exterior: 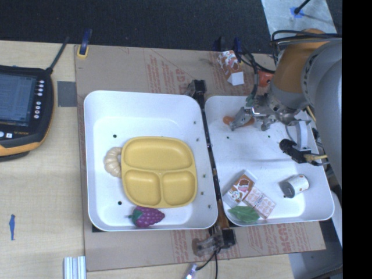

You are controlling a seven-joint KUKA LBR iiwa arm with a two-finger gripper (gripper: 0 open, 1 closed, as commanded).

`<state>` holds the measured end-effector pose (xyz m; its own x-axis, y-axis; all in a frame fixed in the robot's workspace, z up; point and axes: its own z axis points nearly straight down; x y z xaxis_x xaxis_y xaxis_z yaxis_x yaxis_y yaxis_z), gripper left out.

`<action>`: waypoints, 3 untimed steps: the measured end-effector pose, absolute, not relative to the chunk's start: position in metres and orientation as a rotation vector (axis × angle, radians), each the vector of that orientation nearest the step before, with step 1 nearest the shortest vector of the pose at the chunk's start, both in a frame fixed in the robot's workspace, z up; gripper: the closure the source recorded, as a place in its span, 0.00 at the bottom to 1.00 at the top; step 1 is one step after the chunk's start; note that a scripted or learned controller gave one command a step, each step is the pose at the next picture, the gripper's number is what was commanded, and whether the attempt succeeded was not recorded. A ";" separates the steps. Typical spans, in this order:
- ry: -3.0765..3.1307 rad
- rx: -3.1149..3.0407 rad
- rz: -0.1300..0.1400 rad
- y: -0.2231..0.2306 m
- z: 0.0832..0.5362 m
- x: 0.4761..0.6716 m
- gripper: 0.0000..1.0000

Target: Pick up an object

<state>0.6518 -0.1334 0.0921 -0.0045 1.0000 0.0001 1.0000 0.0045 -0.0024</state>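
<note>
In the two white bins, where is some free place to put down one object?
Left bin: bare floor along the top, above the yellow tray. Right bin: open middle, between the gripper above and the small carton and white cylinder below. Crowded: the left bin's lower half and the right bin's bottom edge.

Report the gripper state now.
Gripper: over the right bin, by an orange object; open or shut cannot be told.
</note>
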 end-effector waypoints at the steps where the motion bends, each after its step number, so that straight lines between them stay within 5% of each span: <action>1: -2.223 -2.217 0.002 -0.212 0.092 0.656 0.00; 2: -2.228 -2.216 -0.001 -0.149 0.215 0.603 0.00; 3: -2.223 -2.213 0.007 -0.175 0.090 0.643 0.00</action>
